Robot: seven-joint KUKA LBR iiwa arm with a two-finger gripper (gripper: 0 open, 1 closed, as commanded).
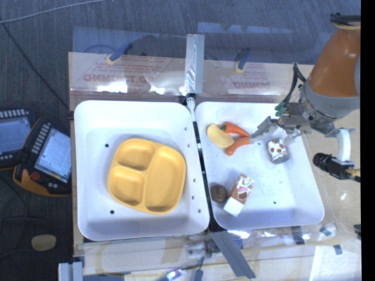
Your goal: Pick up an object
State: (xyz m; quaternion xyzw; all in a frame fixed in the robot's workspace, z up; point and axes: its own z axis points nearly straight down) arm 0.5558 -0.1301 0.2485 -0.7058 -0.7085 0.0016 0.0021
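My gripper (274, 132) hangs over the back of the right bin (304, 204). Its fingers are spread open with nothing between them. A small can (279, 150) with a red and white label lies just below it. To the left, a yellow fruit-like piece (219, 136) rests against an orange carrot-shaped piece (235, 138), and one fingertip (255, 133) reaches close to the carrot's end. Nearer the bin's front lie a small white and brown carton (239, 196) and a brown round object (218, 192).
The left bin (94, 127) holds a yellow divided tray (146, 174). A raised divider (197, 151) separates the bins. A handheld pendant (41, 157) lies on the floor at the left. The grey arm with its orange band (337, 63) enters from the right.
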